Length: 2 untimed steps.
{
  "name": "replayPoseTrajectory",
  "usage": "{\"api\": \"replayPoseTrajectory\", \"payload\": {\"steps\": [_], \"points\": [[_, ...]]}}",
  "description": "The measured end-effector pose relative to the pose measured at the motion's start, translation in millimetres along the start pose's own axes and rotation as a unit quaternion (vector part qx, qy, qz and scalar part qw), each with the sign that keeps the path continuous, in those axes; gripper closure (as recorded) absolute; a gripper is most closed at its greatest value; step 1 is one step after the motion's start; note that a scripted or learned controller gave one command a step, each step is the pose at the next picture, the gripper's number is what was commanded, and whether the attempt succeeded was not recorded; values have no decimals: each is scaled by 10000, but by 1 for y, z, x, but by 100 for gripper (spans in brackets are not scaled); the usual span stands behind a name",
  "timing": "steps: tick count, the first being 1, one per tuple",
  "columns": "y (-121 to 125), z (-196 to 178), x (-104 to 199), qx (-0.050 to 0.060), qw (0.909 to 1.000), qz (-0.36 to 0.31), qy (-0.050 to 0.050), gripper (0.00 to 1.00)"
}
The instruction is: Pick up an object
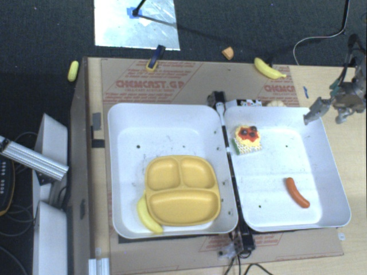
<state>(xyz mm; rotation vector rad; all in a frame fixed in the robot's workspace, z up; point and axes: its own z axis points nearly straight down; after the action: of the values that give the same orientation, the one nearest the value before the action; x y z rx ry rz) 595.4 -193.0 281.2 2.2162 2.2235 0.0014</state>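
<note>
Hand sits at the right edge of the view, above the far right corner of the right bin; two fingers visible, spread apart, one reaching left over the bin rim, nothing between them. Nearest the camera, well to the hand's left: yellow divided plate in the left bin, three compartments, with a yellow banana lying against its near left edge, touching it. In the right bin, nearer the camera than the hand and a little to its left: orange-red sausage, lying alone on the bin floor at a slant. Farther in, left of the hand near the divider between bins: small cake-like toy, yellow-white sides with a red and dark top, well apart from the sausage. Beyond the bins, on the bench: second yellow banana to the hand's far left at the back edge. On the dark floor past the bench: small orange piece, a yellow object off the bench's left corner, and a shiny metal sheet.
</note>
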Motion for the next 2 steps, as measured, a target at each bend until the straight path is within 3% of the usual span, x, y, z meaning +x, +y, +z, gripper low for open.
{"api": "replayPoseTrajectory", "payload": {"steps": [1,2], "points": [[-67,85,13,15,10000,10,6,0],[-75,172,14,17,10000,12,8,0]]}}
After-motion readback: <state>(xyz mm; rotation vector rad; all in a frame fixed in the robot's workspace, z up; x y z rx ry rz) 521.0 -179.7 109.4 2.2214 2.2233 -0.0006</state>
